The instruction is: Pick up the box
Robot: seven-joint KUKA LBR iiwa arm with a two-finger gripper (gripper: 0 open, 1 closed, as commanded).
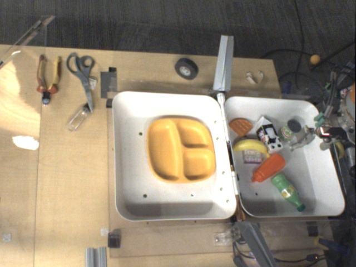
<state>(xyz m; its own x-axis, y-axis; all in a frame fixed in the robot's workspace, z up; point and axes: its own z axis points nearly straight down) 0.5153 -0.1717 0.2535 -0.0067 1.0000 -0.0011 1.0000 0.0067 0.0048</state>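
The box (267,133), small, white and black, was seen tilted in the right bin (320,207), touched by a banana (250,146) on its left and set above an orange carrot (268,168). The end effector (303,138) was placed just right of the box; its state could not be told. A yellow tray (181,148) was held in the left bin (130,149).

My view is evenly lit from above, quite bright on the two shallow white plastic bins (167,207). A strong glare washes out the pale wooden bench top (16,102) at the left. Soft shadows lie along the inner bin walls. The dark carpet floor (139,10) looks grainy, and small objects are slightly blurred.
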